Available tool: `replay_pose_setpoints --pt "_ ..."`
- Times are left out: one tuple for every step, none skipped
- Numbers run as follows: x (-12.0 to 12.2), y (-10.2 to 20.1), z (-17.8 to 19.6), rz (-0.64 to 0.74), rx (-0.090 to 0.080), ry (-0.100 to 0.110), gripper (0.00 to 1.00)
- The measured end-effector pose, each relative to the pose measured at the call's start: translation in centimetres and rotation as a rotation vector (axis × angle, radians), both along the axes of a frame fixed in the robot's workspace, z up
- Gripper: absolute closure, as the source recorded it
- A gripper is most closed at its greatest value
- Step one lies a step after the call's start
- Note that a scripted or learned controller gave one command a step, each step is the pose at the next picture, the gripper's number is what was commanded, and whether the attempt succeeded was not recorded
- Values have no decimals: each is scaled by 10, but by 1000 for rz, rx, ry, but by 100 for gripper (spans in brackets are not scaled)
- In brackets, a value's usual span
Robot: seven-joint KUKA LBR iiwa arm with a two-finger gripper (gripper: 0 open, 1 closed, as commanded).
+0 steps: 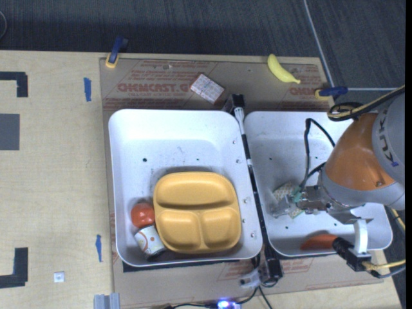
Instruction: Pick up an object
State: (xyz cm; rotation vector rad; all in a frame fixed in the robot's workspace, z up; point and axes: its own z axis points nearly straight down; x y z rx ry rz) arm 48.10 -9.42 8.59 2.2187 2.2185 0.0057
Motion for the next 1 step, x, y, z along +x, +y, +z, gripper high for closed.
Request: replay_pose_setpoints --pt "0 0 0 0 0 0 0"
